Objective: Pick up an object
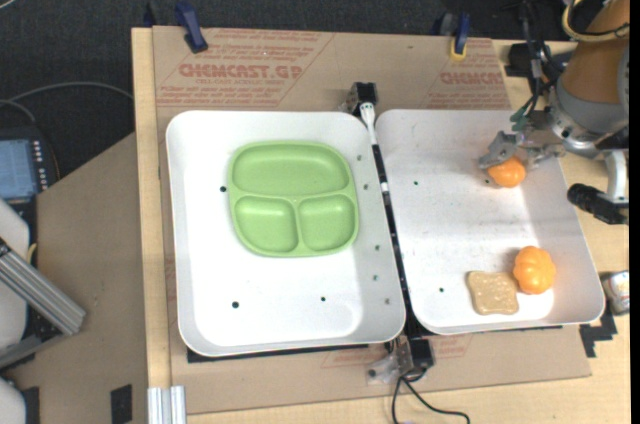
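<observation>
1. The hand (pixel 520 150) is low over the far right part of the right bin (pixel 440 212), with a small orange ball (pixel 507 174) just below its fingertips.
2. Its grey fingers look spread a little, one on each side above the ball. I cannot tell whether they touch it, so I would not call it held.
3. To do this step well, the hand should likely come straight down until the fingers sit on both sides of the ball's widest part, then close slowly. A round thing can squirt out if pinched above its middle.
4. The ball is round, so it has no long axis and points no way; any approach angle would serve.
5. Two other things lie near the front right corner of the same bin: a bigger orange fruit (pixel 534 269) and a tan, flat biscuit-like piece (pixel 493 292) just beside it.
6. The left bin (pixel 200 272) holds a green divided plate (pixel 294 198), well apart from the hand.
</observation>
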### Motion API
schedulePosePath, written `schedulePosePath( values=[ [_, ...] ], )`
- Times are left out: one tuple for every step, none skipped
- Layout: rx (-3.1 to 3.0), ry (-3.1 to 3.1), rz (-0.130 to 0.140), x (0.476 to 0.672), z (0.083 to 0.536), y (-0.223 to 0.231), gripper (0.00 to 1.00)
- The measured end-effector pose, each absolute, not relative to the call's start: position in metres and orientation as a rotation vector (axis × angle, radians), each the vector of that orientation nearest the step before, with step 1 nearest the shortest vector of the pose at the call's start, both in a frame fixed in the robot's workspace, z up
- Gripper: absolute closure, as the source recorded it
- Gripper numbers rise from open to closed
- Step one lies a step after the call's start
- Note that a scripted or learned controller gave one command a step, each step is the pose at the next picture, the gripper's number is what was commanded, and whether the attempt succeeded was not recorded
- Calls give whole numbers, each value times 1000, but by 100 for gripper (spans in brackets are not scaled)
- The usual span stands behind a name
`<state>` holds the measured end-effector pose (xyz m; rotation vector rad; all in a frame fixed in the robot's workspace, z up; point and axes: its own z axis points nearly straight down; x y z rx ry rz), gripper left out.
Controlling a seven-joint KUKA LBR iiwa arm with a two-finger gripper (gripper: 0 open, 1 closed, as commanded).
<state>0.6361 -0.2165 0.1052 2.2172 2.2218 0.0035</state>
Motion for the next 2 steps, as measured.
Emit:
schedulePosePath(
  values=[
    [2221, 2232, -10, 666, 113, -146, 100],
    [2206, 2231, 15, 669, 191, -35, 100]
  ],
)
